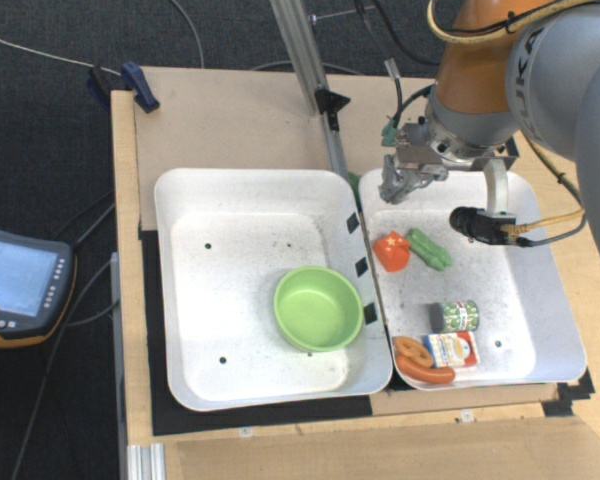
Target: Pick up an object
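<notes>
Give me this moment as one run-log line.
arm: over right bin far end | gripper: nothing seen held | below it: red pepper, green pepper | left bin: green bowl

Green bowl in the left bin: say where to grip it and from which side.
Grip the green bowl by its rim, coming straight down. It sits upright and open, so one side of the rim can go between the fingers. The far-left rim is best, away from the bin divider.
</notes>
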Robot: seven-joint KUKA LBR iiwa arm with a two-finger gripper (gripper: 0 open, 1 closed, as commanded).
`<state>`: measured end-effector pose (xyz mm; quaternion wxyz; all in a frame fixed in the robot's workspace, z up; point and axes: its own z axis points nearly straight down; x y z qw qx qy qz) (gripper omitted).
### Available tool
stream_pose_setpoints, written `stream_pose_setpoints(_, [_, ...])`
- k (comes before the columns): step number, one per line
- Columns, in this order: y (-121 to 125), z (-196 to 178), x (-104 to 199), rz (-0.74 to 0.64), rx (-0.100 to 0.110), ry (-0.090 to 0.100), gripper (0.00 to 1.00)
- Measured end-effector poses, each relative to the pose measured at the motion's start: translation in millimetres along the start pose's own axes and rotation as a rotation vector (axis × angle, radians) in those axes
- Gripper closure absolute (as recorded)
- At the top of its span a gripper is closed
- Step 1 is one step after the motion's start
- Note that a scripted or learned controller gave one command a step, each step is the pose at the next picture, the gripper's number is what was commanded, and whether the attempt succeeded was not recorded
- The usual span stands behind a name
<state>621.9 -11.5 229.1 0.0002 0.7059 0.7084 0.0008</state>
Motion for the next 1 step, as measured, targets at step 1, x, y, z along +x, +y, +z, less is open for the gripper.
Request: stream_pose_setpoints(1, [10.6,-0.6,62.6,-0.002,0.001,0.001,1.00])
